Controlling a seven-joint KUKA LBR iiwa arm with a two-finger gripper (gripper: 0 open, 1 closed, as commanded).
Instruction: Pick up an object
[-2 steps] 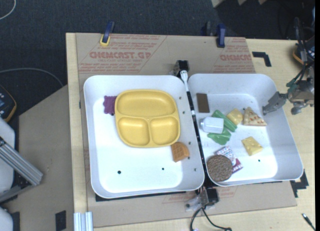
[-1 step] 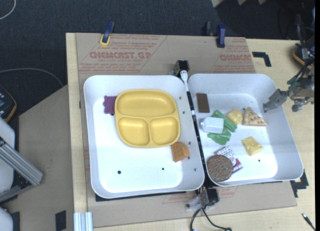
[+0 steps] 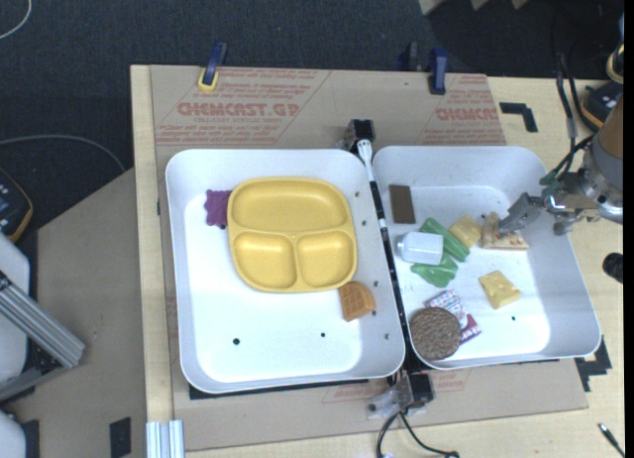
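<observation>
Cracker point(image 3: 507, 240), a tan piece, lies at three o'clock in the right bin point(image 3: 565, 332), touched by the gripper point(image 3: 517, 213). Whether the fingers are apart or together cannot be told. A centred descent over it is advised before closing.

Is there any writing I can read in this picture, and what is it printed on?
"CHEMCAST G.P": red print on the brown board under the bins, left side; the last letters are blurred.
"CHEMCAS...": the same red print on the board's right side, cut off by the right bin.
Red-and-white wrapper in the right bin: has print, too small to read.
</observation>
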